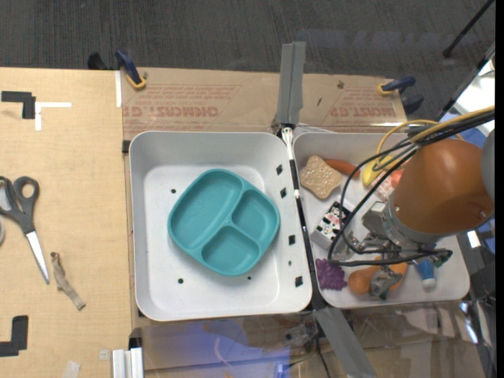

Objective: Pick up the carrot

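Note:
An orange, elongated piece that looks like the carrot (pixel 361 280) lies at the front of the right bin (pixel 441 294). My gripper (pixel 383 282) hangs low directly over its right half, below the orange-banded wrist (pixel 441 183), and covers part of it. I cannot tell whether the carrot is touched or gripped. A second orange-red piece (pixel 343 166) lies at the back of the same bin, behind a tan bread slice (pixel 320 176).
The right bin also holds purple grapes (pixel 329 274), a small white and black object (pixel 332 220) and a blue-tipped item (pixel 425 272). A teal divided plate (pixel 183 211) sits in the left bin (pixel 150 290). Scissors (pixel 24 211) lie on the bench at far left.

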Tool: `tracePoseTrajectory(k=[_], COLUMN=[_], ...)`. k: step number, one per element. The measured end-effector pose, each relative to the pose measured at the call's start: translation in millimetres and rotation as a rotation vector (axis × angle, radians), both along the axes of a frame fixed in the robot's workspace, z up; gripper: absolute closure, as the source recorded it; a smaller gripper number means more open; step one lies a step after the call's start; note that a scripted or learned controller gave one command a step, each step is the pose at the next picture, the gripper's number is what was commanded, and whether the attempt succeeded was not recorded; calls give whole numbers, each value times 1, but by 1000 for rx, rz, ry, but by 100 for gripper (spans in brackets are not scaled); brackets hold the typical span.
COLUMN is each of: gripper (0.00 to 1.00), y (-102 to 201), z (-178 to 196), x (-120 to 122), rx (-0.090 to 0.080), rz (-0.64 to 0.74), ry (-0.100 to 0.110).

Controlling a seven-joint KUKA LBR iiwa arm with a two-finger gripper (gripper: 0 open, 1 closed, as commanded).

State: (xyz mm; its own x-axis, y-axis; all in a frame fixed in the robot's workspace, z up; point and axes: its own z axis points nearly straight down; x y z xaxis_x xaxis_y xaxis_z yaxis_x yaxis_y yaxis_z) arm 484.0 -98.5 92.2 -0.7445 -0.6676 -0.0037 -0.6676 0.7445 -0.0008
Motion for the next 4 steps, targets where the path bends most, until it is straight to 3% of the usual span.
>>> tracePoseTrajectory(k=[1,2,3,4], gripper=[0,0,0,0], y=[-42,-61,-46,-80], z=[1,1,6,11], x=[1,5,7,6], rx=[0,-1,0,1], rz=[-199,-230,26,-287], ry=[-2,-2,0,0])
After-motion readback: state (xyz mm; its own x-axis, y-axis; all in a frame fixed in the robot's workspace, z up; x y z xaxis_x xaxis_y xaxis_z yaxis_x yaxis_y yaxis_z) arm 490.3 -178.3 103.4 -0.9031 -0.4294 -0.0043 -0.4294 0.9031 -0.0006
